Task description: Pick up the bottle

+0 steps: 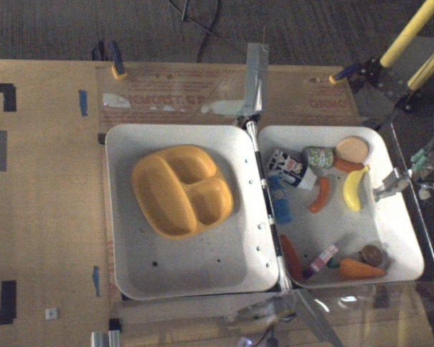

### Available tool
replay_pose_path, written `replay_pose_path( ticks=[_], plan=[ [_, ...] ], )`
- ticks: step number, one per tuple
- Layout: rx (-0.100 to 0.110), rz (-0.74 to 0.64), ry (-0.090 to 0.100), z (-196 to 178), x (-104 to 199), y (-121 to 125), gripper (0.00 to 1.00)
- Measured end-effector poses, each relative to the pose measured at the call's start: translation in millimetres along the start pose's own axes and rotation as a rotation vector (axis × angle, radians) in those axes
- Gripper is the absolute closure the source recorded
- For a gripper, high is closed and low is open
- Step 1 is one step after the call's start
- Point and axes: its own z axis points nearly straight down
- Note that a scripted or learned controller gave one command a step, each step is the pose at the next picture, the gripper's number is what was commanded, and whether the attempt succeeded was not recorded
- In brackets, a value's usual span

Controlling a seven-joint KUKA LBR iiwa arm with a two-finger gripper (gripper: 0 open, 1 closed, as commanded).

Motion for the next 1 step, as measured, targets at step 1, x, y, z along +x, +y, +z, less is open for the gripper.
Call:
replay_pose_path(
  ticks=[1],
  plan=[
    [0.004, 0.095, 0.004, 166.9, -11.3, 3.8, 0.00]
  ],
)
